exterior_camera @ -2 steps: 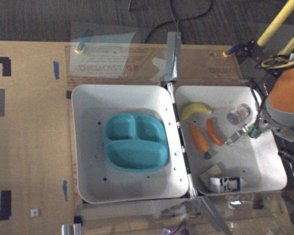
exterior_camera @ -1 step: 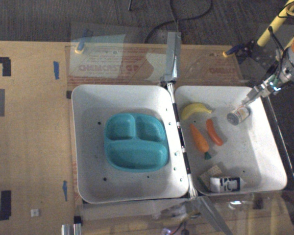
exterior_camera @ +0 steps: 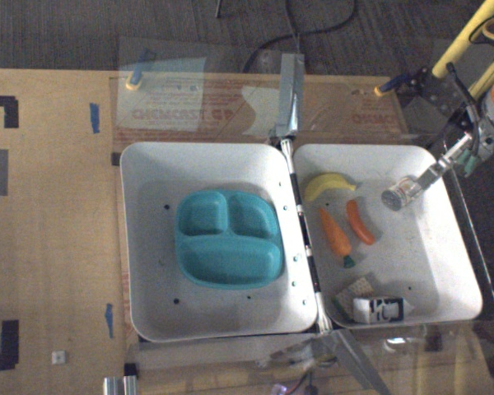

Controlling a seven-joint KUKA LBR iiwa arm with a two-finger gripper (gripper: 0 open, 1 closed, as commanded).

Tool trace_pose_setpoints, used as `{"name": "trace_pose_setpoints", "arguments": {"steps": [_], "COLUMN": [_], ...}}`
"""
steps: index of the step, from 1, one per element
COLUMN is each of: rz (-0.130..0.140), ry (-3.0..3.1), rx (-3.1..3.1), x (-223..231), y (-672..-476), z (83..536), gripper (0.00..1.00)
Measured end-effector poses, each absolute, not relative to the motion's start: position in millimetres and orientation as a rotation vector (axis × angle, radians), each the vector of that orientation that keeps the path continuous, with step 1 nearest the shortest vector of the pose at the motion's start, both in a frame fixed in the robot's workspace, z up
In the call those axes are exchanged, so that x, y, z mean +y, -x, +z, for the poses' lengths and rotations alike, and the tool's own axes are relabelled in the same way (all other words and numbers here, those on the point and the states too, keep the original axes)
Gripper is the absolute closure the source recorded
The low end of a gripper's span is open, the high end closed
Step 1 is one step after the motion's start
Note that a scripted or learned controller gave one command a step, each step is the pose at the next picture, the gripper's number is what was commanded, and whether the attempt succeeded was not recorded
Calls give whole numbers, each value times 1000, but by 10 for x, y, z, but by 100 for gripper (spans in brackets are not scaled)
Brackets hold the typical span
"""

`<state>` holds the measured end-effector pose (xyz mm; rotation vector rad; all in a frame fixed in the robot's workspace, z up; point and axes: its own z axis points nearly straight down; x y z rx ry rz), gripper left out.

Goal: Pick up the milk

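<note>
White milk carton [exterior_camera: 379, 308] is lying on its side at the near edge of the right bin [exterior_camera: 445, 278]. My gripper [exterior_camera: 400, 194] hangs over the far half, well apart from it; can't tell its state.

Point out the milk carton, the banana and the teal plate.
milk carton [exterior_camera: 379, 309], camera view, on its white side with dark print.
banana [exterior_camera: 328, 186], camera view, on the middle of its yellow curve.
teal plate [exterior_camera: 227, 273], camera view, on its lower rim.
</note>
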<state>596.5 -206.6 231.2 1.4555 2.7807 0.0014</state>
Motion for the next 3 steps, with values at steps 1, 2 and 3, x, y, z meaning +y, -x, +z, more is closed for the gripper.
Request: {"name": "trace_pose_setpoints", "arguments": {"steps": [1, 2, 3], "rz": [1, 2, 2], "ry": [-1231, -1357, -1242], "rx": [2880, 2825, 2878], "x": [-2099, -1987, -1847], "y": [-6385, -6153, -6286], "z": [2055, 1104, 1889], "gripper": [0, 0, 0]}}
